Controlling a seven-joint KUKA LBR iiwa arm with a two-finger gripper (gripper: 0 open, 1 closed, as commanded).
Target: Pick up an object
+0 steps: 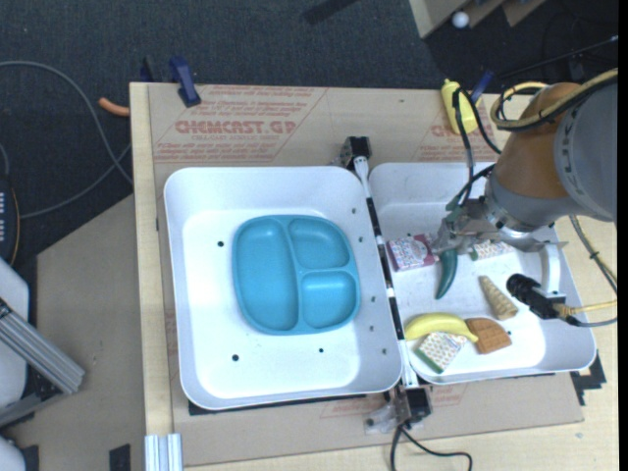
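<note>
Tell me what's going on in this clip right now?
The grey and orange arm reaches into the right bin, its gripper low over a dark green pepper-like object. Nearby lie a pink packet, a banana and other small items. The left bin holds a blue divided plate. A grasp cannot be confirmed.

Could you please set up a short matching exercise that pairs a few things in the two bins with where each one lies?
Things:
1. blue divided plate
2. banana
3. green pepper
4. pink packet

Places:
A. right bin, against the wall shared with the left bin
B. middle of the left bin
C. right bin, just below the tool
D. near front edge of the right bin

Pairs: 1-B, 2-D, 3-C, 4-A
</note>
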